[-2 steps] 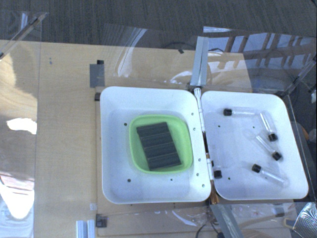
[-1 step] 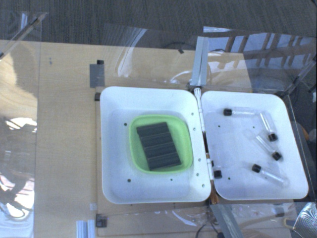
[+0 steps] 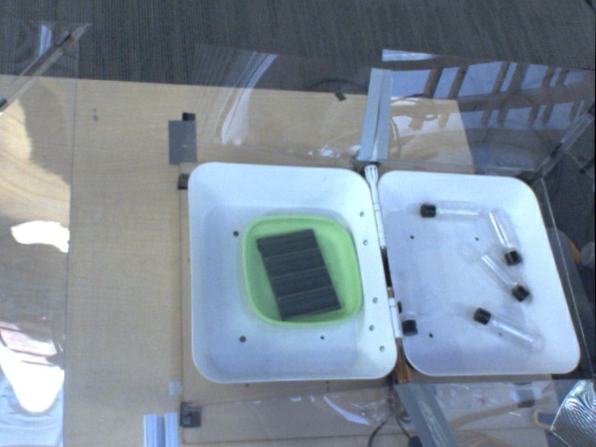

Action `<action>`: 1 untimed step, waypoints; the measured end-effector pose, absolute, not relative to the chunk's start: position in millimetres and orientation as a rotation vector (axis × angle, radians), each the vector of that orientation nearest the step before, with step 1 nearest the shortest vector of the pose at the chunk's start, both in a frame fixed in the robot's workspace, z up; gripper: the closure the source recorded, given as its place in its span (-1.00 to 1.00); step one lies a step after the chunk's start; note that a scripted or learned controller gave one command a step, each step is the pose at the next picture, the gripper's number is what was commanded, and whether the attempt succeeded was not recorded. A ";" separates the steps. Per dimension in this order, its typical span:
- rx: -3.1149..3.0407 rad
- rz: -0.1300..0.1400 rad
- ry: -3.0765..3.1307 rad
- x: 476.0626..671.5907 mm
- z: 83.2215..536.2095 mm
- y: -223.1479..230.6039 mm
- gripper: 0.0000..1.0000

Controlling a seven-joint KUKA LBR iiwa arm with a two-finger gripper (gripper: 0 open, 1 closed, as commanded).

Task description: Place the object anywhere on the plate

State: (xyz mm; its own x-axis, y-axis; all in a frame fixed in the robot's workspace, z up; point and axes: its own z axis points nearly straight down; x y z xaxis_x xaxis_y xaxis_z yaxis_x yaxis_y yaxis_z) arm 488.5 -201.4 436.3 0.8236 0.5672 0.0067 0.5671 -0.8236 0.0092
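Left of centre, a dark ribbed block lies on the green plate; end effector state cannot be told, so retreat should be straight up.

The clear tubes in the right bin are nearly invisible against the white; their contents cannot be told.

Daylight falls bright and uneven across my counter; a blown-out white patch sits at its left edge, with softer pale streaks above it; the clear sheeting over the wood throws hazy reflections (slatted ones at upper right); both white bins are near overexposed, with soft shadows inside their walls; everything is slightly soft and grainy.
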 end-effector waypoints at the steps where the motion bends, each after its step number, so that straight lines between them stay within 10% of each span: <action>1: 3.045 0.014 0.748 488.6 435.9 -205.4 -1.00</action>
State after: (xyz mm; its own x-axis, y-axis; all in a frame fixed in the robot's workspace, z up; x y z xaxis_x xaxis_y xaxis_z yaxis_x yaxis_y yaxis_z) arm 488.6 -205.4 435.9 0.8861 0.4634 0.0073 0.4633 -0.8861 0.0078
